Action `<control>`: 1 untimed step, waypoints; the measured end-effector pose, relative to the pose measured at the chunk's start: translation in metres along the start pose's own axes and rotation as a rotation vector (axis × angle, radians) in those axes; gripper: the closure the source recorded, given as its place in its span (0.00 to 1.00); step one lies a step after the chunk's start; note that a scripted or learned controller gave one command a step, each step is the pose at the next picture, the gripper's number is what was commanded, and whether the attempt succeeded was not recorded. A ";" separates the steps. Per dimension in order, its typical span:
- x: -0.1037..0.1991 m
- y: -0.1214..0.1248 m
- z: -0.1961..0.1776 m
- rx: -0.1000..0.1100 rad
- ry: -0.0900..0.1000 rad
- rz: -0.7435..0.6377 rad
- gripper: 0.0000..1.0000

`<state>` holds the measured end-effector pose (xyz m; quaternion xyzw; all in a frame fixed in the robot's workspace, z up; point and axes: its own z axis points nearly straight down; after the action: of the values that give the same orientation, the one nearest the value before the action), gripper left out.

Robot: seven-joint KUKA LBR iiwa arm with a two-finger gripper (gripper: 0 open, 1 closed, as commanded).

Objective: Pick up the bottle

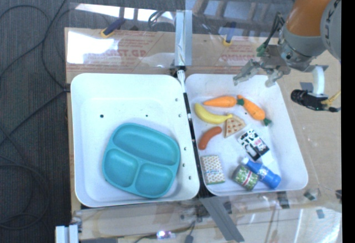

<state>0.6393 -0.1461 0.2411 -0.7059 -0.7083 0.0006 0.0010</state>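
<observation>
The bottle (263,173) is blue with a white neck and lies on its side near the front right corner of the right bin (291,125), touching a green can (244,176). My gripper (257,74) hangs above the bin's back edge, well behind the bottle, with its two fingers spread apart and nothing between them.
The right bin also holds two carrots (221,101) (253,107), a banana (209,116), a sausage (209,137), a waffle wedge (234,125), a black-and-white carton (253,143) and a cracker box (212,169). A teal divided plate (142,158) lies in the left bin (94,97).
</observation>
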 end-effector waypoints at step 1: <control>-0.078 -0.073 0.061 0.001 -0.003 0.070 0.00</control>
<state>0.5663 -0.2240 0.1798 -0.7303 -0.6831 0.0020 0.0004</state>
